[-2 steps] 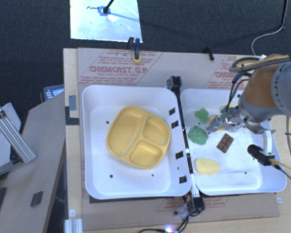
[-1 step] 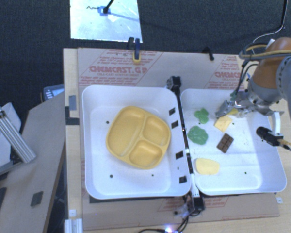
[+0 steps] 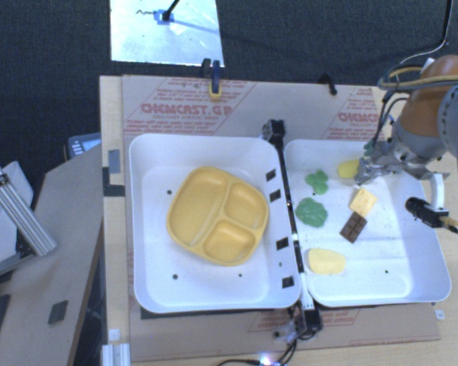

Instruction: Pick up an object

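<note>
Even, bright light falls from overhead, and the white bins [image 3: 214, 296] show almost no shadow. A reflective sheet [image 3: 166, 21] at the back glares pale against the dark cloth. The picture is slightly soft and grainy, with small details unclear.

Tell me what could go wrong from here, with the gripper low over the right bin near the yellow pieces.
1. The gripper sits by the small yellow piece at the back of the right bin; it may nudge that piece aside instead of gripping it.
2. The yellow block and the brown bar touch, so grabbing one may drag the other.
3. The green pieces look flat and may slip.
</note>
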Motion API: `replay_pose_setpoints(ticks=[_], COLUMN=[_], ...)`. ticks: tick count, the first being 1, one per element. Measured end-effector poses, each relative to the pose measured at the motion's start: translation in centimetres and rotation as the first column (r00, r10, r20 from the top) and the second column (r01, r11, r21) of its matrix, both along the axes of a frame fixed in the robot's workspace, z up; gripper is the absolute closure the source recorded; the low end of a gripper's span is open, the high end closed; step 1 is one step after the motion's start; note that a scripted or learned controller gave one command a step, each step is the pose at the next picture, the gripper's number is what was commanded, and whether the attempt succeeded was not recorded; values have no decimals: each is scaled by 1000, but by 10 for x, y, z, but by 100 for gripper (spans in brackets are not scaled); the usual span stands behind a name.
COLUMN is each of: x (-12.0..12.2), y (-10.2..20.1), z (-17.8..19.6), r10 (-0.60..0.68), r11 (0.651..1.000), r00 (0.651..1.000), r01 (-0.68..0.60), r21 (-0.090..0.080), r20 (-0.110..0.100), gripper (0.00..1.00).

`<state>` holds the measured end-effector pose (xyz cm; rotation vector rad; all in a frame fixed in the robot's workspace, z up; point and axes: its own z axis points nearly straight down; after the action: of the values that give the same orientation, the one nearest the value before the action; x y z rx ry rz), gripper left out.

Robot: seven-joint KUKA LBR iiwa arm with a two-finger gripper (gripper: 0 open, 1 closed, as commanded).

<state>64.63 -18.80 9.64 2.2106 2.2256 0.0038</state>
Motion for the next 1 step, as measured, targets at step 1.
replay_pose_setpoints(ticks=[1], x=[20], y=[88], z=[-14], r10=[2], r11=[1000], r00=[1000], r01=[-2], r21=[4], r20=[-21], gripper=[100])
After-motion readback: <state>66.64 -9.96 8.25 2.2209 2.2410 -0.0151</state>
